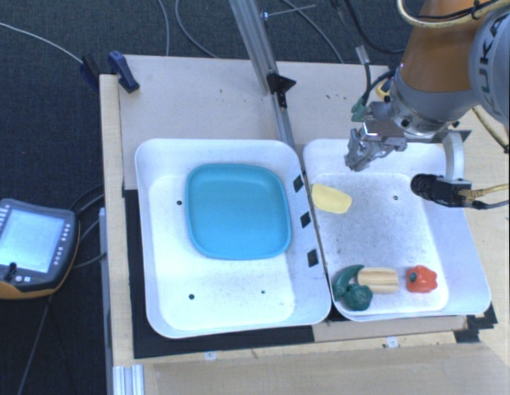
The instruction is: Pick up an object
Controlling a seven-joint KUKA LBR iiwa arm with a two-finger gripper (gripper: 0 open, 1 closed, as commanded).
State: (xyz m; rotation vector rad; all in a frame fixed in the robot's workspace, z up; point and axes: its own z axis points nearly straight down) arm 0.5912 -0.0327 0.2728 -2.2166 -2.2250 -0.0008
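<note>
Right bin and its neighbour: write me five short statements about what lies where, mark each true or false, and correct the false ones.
1. The blue plate lies in the left bin. True.
2. The yellow piece sits by the right bin's far left corner. True.
3. The red pepper lies on the blue plate. False: it lies at the near edge of the right bin.
4. The pincer holds the green item. False: the green item lies at the right bin's near left corner, apart from the pincer.
5. The tan block lies between the green item and the red pepper. True.
</note>
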